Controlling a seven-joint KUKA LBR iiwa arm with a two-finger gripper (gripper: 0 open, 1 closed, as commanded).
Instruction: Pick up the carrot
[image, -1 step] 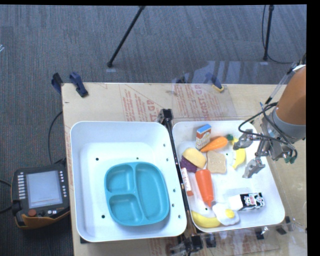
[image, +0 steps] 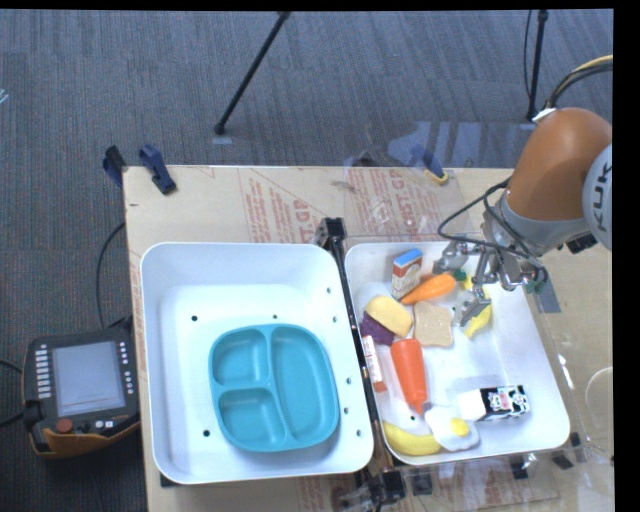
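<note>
Carrot beside my gripper.
I see the carrot (image: 429, 289) at nine o'clock of the open, empty gripper (image: 484, 283).

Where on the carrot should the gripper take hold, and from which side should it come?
Grip the carrot probably at its thicker middle, coming from above, fingers closing across its narrow width. It lies flat and slanted; the small carton and bread slice crowd its lower-left end.

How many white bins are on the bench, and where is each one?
2. The left bin holds a blue divided plate. The right bin holds the toy food, including the carrot, with the gripper above it.
</note>
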